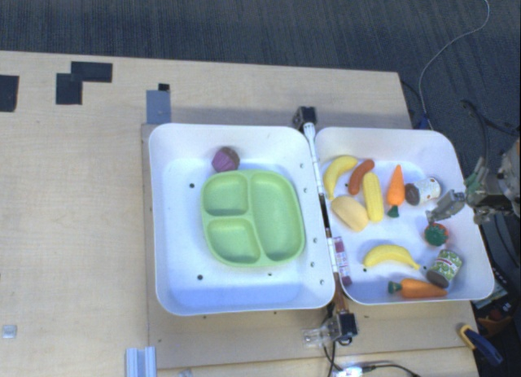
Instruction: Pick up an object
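Note:
The right bin [456,151] holds several toy foods: a yellow banana [338,172], a red-orange sausage [361,176], a corn cob [372,196], a carrot [395,186], a pale yellow lump [351,212], a second banana [389,256], another carrot [419,289], a green can [445,265], a red and green piece [436,234] and a brown and white piece [419,192]. My gripper [466,204] hangs over the right bin's right side, just above and right of the red and green piece. Nothing shows in its grasp.
In the left bin [163,229] sits a light green divided plate [252,216], and a small purple object [225,158] lies behind it. A rail [319,196] separates the bins. Cables run past the bench at the right and the front.

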`<state>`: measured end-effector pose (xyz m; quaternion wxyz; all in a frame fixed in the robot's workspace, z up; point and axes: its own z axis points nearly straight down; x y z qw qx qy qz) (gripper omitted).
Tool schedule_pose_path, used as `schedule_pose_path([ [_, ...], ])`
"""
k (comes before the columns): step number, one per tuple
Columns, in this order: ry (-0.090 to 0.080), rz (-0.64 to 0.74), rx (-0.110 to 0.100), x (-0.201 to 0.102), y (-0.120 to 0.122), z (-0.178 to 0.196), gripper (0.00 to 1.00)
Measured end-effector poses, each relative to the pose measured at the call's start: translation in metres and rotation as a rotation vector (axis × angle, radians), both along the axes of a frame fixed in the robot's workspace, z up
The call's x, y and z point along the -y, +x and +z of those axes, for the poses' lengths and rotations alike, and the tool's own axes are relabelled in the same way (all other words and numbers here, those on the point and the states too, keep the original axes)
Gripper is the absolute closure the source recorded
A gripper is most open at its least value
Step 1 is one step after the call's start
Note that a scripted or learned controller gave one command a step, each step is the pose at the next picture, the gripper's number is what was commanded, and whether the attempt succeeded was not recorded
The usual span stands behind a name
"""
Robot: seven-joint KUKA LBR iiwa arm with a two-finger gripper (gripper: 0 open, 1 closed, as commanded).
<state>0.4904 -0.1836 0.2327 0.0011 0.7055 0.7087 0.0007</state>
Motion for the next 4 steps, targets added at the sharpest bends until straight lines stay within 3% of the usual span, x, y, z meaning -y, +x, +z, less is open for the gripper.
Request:
schedule_pose_path([
  [1,0.0,-0.002,0.001,0.005,-0.003,-0.142,0.0],
  [2,-0.001,-0.001,0.004,0.005,-0.001,-0.131,1.0],
  [3,-0.003,0.001,0.008,0.023,0.075,-0.145,1.0],
  [4,0.004,0.003,0.004,0.02,0.075,-0.146,0.0],
])
